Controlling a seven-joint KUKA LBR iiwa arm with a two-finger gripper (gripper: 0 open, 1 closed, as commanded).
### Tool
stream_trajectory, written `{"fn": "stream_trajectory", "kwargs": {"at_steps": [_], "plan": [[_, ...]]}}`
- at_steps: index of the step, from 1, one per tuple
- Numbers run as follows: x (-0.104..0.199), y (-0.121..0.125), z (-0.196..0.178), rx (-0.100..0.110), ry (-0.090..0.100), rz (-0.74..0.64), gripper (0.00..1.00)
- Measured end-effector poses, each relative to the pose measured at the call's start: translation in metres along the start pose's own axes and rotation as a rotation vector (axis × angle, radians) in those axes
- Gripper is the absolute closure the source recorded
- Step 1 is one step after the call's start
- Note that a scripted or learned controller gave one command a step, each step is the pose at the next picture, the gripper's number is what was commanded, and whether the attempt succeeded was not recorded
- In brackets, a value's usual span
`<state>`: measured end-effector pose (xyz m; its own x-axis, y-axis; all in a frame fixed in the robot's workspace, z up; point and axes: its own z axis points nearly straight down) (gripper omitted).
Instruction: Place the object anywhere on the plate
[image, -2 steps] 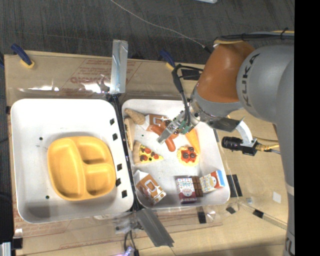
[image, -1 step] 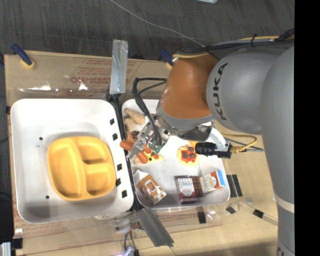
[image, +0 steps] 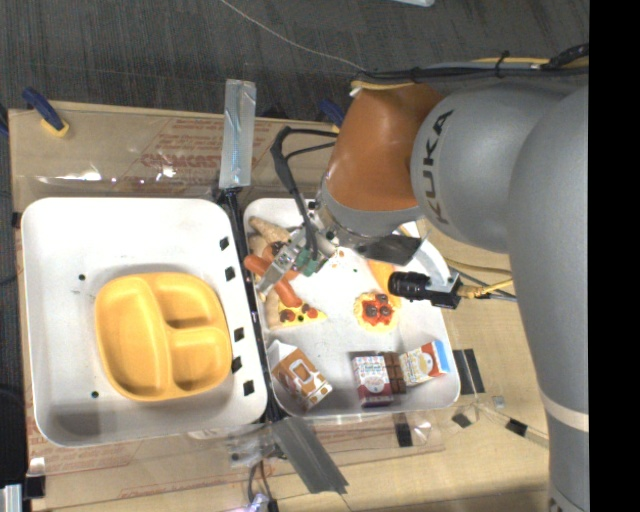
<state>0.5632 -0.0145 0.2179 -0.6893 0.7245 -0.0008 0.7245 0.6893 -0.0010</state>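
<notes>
The gripper (image: 290, 258) is low over the far left corner of the right bin (image: 440, 385), among toy foods; I cannot tell its opening. The yellow plate (image: 160, 335) lies in the left bin (image: 60, 225).

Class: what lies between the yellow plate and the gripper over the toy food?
In the camera view, between the yellow plate and the gripper: the bins' adjoining white walls.

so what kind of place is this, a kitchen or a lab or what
Most likely a robot lab bench set up for pick-and-place trials, not a kitchen. A KUKA arm reaches over two taped-down white bins; one holds a yellow divided plate, the other toy food items and small cartons.
</notes>
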Motion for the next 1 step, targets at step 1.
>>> {"fn": "stream_trajectory", "kwargs": {"at_steps": [1], "plan": [[0.0093,-0.0345,-0.0828,-0.005,-0.003,0.11,1.0]]}}
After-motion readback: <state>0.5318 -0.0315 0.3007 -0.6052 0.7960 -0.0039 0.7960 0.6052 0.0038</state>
